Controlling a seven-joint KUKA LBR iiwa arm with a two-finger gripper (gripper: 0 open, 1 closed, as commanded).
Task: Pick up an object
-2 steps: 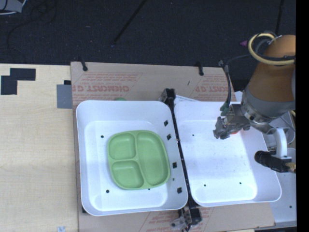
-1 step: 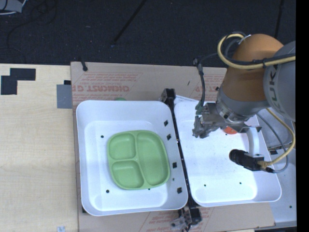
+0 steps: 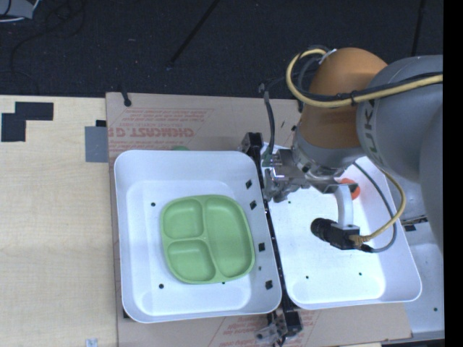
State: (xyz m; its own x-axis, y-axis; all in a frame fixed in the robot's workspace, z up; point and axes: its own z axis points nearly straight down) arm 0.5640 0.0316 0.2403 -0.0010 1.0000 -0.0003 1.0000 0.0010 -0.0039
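**A:** What is there to pick up?

**B:** I see a green plate [image 3: 207,238] with three compartments. It lies flat in the left bin [image 3: 137,186], near the middle of the floor, and nothing touches it. In the right bin [image 3: 376,284] there is a small orange-red thing [image 3: 351,188] near the far wall, partly hidden behind the arm [image 3: 347,114], so I cannot say what it is.

**A:** And where is the gripper?

**B:** The gripper [image 3: 278,179] is over the right bin, at its far left corner, just beside the divider where the two bins meet. It is well apart from the green plate. Its metal parts are small and dark against the clutter there, so I cannot tell how the gripper stands, and I see nothing held in it.

**A:** Anything else around it?

**B:** A yellow cable [image 3: 383,226] loops from the wrist down to a black connector [image 3: 334,233] that hangs over the floor of the right bin. Both bins sit on a brown cardboard sheet [image 3: 188,121] with red print, and this sheet lies on the pale wooden tabletop [image 3: 51,223].
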